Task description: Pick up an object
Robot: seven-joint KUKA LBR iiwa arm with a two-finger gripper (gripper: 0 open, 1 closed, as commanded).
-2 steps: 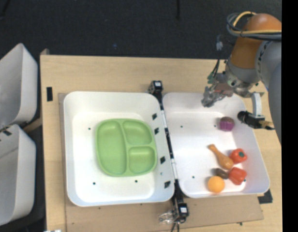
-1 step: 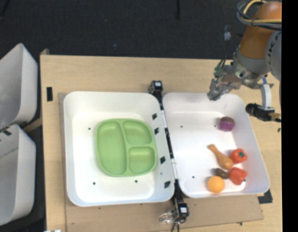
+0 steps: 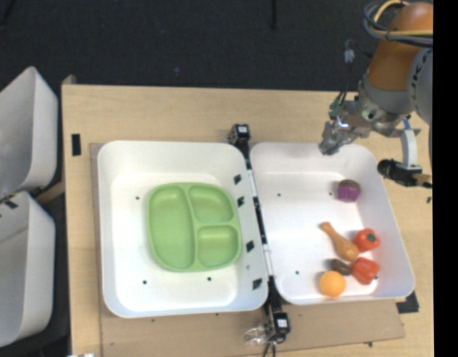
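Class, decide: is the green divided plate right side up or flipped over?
Right side up: the green divided plate shows its three recessed compartments facing upward in the left bin.

green divided plate (image 3: 193, 225) in left bin (image 3: 114, 274), wooden bench (image 3: 155, 110)

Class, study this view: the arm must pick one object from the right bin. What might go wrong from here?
1. The orange ball, two red peppers and a drumstick-like toy crowd the near corner; a grasp there may knock neighbours.
2. The purple item looks round and may roll away.
3. The gripper hovers by the bin's far rim, which it may strike descending.
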